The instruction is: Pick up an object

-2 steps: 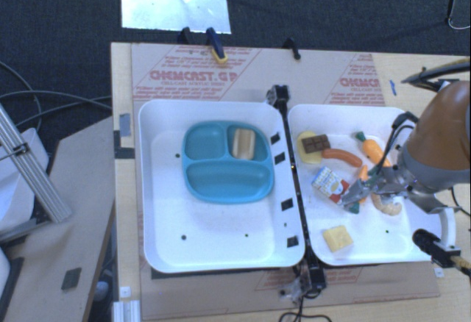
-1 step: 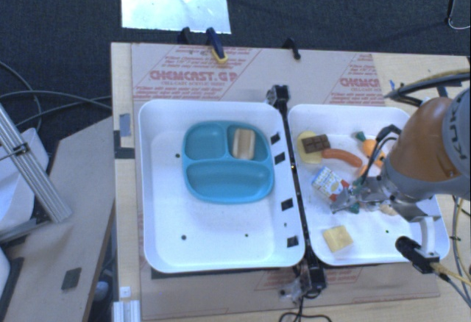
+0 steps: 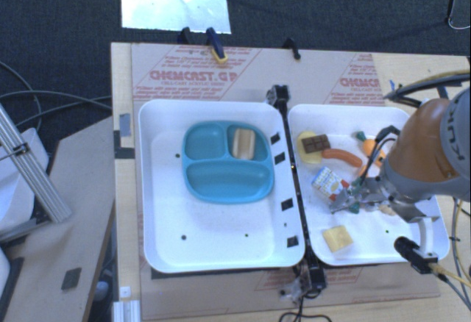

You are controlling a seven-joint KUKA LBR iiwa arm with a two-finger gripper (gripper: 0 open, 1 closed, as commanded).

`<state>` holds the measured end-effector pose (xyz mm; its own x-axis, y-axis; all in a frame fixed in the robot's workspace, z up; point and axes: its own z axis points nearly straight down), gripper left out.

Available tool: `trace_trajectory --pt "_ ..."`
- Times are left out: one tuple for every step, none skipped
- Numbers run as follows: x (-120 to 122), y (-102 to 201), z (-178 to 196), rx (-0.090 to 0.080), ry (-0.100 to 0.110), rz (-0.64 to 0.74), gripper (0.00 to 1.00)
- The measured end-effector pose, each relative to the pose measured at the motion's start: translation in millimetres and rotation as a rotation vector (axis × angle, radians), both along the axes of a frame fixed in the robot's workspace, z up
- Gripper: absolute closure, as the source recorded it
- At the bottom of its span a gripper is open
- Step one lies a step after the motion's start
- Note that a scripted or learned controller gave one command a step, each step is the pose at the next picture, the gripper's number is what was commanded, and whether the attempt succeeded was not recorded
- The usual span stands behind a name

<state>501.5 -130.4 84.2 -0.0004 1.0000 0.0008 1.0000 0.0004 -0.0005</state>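
My gripper (image 3: 347,202) is low in the right bin (image 3: 368,243), near its middle, at the end of the grey arm with the orange band (image 3: 427,144). A small white and blue carton (image 3: 325,181) lies just to the gripper's upper left, close to it or touching it. An orange sausage-shaped piece (image 3: 342,157) lies behind the carton. At the bin's back left sits a yellow piece with a brown square (image 3: 314,145) on it. A pale yellow wedge (image 3: 338,238) rests at the front. A small orange thing (image 3: 367,143) shows by the arm.
The left bin (image 3: 169,240) holds a blue divided plate (image 3: 227,177) with a tan bread-like piece (image 3: 243,143) in its back right compartment. A black-clipped divider (image 3: 288,181) runs between the bins. Cables (image 3: 419,85) arch over the arm at the right.
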Motion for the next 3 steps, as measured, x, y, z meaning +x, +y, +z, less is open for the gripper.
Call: trace_trajectory --pt "1.1 -0.4 11.2 -0.001 -0.004 0.000 1.00" --pt "-0.4 -3.9 55.0 -0.002 -0.006 0.002 1.00" --pt "3.3 -1.2 118.7 -0.002 -0.008 0.005 1.00"
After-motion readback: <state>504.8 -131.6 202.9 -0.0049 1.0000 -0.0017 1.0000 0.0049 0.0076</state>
